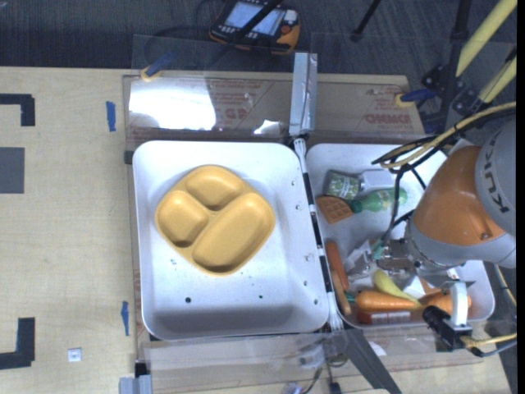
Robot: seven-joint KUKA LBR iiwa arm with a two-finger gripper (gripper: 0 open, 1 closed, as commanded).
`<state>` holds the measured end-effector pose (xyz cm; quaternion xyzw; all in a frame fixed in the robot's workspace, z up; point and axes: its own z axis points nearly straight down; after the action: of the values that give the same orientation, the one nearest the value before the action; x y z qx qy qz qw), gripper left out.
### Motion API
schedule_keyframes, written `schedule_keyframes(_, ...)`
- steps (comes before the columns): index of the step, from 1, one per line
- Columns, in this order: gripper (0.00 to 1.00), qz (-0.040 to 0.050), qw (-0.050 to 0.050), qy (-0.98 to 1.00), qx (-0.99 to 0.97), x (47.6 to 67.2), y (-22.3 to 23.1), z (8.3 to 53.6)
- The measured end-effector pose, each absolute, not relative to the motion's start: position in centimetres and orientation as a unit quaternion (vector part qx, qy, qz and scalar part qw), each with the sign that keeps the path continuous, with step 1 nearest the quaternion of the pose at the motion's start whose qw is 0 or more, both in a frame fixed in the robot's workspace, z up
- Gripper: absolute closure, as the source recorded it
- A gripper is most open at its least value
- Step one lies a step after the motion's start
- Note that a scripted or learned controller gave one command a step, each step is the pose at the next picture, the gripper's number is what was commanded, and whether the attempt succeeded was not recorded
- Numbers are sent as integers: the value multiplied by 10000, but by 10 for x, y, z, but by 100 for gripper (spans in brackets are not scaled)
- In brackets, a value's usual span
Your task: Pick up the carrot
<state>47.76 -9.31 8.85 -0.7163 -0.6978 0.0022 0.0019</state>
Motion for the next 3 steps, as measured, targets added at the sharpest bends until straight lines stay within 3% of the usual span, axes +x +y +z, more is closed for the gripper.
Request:
schedule_keyframes(1, 100, 33, 21, -6977, -7164, 477, -93, 95)
schedule_keyframes(2, 100, 12, 10, -7464, -6655, 479, -113, 131)
schedule_keyframes(3, 0, 17, 15, -7464, -6655, 478, -113, 131)
